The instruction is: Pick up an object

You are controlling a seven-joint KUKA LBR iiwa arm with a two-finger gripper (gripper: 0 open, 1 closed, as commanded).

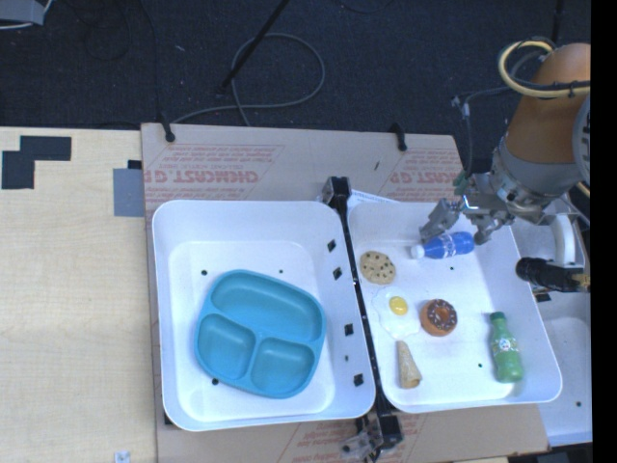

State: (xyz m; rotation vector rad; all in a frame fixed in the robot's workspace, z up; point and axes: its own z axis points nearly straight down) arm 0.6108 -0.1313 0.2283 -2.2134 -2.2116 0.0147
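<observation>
My gripper (461, 226) hangs over the far part of the right bin (540, 355), its two fingers spread apart and open. Just in front of and beneath the fingertips lies a small blue bottle (448, 247) with a white cap, on its side, cap pointing left. I cannot see the fingers closed against it. Other items in the right bin are a chocolate-chip cookie (377, 267), a fried egg (397, 308), a frosted donut (439, 316), an ice-cream cone (409, 365) and a green bottle (504, 347).
The left bin (178, 258) holds a blue divided plate (260, 332). A black divider (352, 297) runs between the bins. Cables and a black fitting (549, 273) sit by the right bin's far right rim.
</observation>
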